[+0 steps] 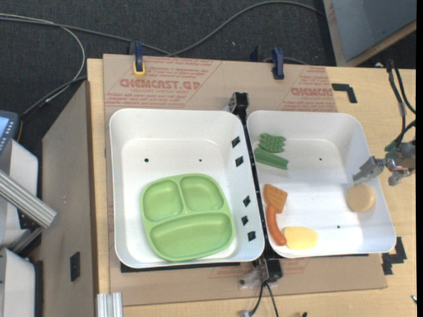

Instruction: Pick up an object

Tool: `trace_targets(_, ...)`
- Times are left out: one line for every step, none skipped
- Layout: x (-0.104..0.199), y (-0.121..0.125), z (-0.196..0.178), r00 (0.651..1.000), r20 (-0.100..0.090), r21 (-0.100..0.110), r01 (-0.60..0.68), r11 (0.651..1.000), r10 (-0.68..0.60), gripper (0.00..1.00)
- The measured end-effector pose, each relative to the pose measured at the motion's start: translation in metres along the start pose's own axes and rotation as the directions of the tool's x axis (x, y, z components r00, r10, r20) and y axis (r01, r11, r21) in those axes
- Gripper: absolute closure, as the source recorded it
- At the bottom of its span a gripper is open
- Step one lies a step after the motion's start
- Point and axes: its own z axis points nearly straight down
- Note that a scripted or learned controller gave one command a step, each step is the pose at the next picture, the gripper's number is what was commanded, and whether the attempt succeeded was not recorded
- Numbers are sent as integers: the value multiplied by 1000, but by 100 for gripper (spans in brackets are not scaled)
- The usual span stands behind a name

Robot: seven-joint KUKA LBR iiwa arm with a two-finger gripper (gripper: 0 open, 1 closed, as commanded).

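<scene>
Red "CHEMCAST GP" print crosses the cardboard (165,78) behind both bins. The gripper (370,170) hangs just above the tan round piece (361,198) at the right bin (344,121)'s right wall; its spread possibly narrow, I cannot tell.

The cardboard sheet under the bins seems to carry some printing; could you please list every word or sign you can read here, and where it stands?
"CHEMCAST.GP": red print on the cardboard sheet, behind the left bin.
"CHEMCAST": same red print, partly cut off, behind the right bin.
Smaller red lines around both: too blurred to read.
</scene>
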Motion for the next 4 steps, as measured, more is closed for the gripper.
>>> trace_targets(1, 3, -7, 1000, 4, -13, 5, 1000, -4, 0)
trace_targets(3, -1, 55, 1000, 1, -8, 4, 1000, -4, 0)
trace_targets(0, -2, 117, 1000, -1, -7, 4, 1000, -4, 0)
trace_targets(4, 0, 138, 1000, -5, -10, 8, 1000, -8, 0)
